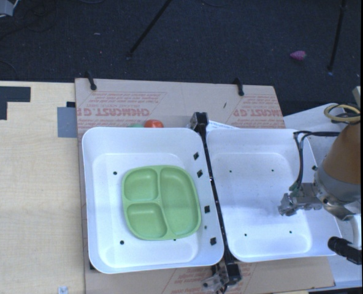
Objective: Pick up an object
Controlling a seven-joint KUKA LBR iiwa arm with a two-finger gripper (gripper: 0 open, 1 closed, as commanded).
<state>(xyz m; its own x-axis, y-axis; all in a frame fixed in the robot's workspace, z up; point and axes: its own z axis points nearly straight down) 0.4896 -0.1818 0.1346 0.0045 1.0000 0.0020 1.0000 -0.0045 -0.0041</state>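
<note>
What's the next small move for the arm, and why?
Probably traverse toward the left bin. The end effector sits low over the right bin's floor near its right wall, with nothing between it and the floor, while the only object in the bins, the green divided plate, lies in the left one.

A pale green divided plate (161, 202) is seen in a white bin (102, 164), flanked by a second white bin (261, 146), on brown cardboard (169, 103) printed in red lettering.
</note>
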